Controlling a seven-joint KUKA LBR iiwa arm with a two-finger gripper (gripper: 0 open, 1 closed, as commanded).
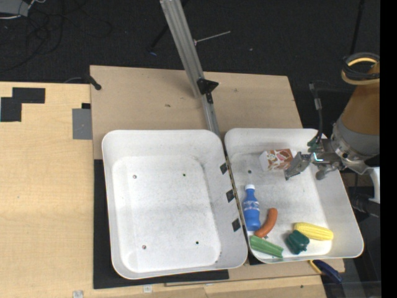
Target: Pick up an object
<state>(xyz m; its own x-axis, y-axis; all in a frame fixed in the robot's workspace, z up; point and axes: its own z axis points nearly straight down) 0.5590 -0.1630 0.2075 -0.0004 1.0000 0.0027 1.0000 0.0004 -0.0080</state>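
You've got open floor across the middle of the right bin (335, 197), between the crumpled wrapper (278, 159) near its far edge and the cluster along its near edge: blue bottle (250, 208), red sausage (267, 223), green pod (266, 247), green block (297, 241), yellow corn (314, 231). The slanted metal rail (188, 54) bars the bench's far side.

- Bench (56, 185): light wood surface on the left, a tan board (248, 101) toward the back.
- Two shallow white bins sit side by side on it, edges touching: left bin (118, 166), right bin (344, 222).
- Black mat (99, 228) shows beneath the left bin's near and left edges.
- Slanted metal rail (186, 48) runs from the rear down to where the bins meet.
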